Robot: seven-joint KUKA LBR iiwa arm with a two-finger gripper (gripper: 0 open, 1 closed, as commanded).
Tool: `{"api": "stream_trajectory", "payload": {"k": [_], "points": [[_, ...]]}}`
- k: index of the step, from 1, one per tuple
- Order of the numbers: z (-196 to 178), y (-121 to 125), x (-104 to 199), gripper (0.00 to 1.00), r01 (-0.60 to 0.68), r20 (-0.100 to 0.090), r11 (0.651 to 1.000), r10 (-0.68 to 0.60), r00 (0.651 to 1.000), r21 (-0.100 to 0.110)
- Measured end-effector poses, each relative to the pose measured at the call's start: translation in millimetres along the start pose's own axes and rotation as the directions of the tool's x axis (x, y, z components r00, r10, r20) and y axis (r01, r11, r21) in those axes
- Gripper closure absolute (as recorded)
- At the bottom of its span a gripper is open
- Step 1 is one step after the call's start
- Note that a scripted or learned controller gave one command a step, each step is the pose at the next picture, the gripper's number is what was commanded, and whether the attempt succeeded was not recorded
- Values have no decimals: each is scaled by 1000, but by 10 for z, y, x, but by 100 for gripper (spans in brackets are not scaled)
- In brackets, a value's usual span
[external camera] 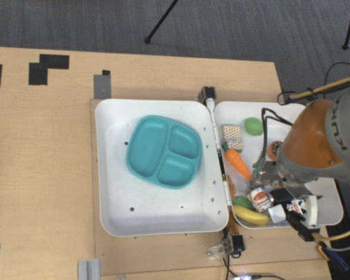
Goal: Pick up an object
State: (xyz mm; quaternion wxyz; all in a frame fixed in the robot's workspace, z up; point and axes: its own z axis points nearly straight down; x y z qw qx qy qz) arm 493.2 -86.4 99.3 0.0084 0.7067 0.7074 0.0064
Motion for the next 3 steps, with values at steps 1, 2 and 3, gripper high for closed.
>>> {"api": "stream_trajectory", "payload": {"k": [1, 2, 3], "points": [[2, -2, 1, 0, 0, 0, 1000, 0, 1000, 1], [117, -38, -36, 0, -1, -3, 1000, 1, 1000, 12], [4, -14, -34, 100, -2, -3, 1000, 2, 1000, 6]]}}
